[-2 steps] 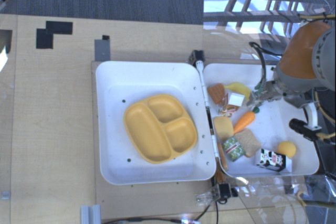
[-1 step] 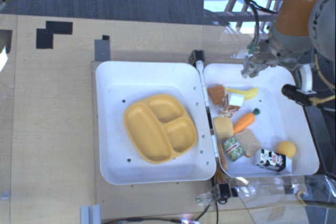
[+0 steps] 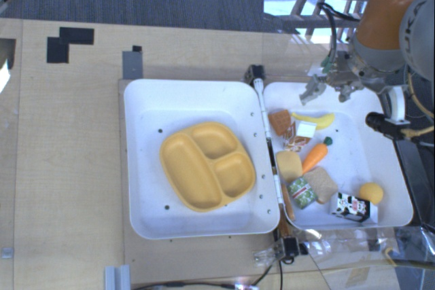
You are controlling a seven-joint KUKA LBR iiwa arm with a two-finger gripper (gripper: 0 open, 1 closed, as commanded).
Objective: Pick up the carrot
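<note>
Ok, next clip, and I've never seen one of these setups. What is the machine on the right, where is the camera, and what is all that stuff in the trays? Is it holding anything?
The camera is fixed above a wooden bench and looks down at a slant. The grey and orange machine at the right is a robot arm; its two-finger gripper hangs over the far edge of the right bin, with its fingers apart and nothing between them.

The left bin holds a yellow divided plate. The right bin holds toy food: the carrot it is meant to pick up, lying near the middle, a banana beyond it, a lemon, a small milk carton and a few other pieces along the bin's left side.

So the carrot lies untouched in the bin.
</note>
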